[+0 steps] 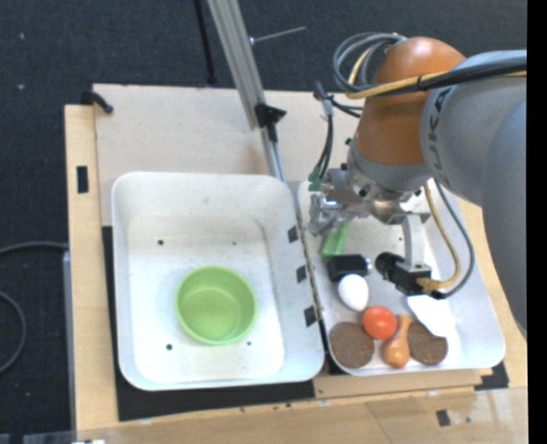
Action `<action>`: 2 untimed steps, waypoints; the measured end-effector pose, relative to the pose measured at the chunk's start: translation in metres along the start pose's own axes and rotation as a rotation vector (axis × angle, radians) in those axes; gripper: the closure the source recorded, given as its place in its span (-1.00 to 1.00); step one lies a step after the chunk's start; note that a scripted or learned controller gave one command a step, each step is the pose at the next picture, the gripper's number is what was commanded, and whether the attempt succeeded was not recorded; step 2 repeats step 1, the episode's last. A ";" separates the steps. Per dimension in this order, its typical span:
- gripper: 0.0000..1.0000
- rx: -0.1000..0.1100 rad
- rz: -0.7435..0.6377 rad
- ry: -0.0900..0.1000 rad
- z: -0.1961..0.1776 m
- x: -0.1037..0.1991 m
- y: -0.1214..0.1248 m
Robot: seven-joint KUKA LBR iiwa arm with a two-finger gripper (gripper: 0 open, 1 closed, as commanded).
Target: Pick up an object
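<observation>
Camera view places the gripper (333, 213) low in the right bin (481, 326), directly above a green object (334, 240) near the bin's left wall. Whether the fingers are apart or together cannot be told — the wrist hides them. Nearby lie a white egg (353, 291), a red ball (379, 322) and two brown discs (352, 342). Judged step: approach to grasp. Next move calls for closure on the green object, then a straight lift.

Grey-and-orange arm (440, 128) covers the right white bin's (481, 326) twelve o'clock end; a small green object (334, 240) shows partly beneath.
</observation>
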State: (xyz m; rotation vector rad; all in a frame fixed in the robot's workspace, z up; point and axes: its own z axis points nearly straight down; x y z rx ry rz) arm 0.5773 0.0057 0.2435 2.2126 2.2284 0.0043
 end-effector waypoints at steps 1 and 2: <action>1.00 0.002 0.000 0.000 0.011 0.052 0.019; 1.00 0.002 0.000 0.000 0.011 0.052 0.019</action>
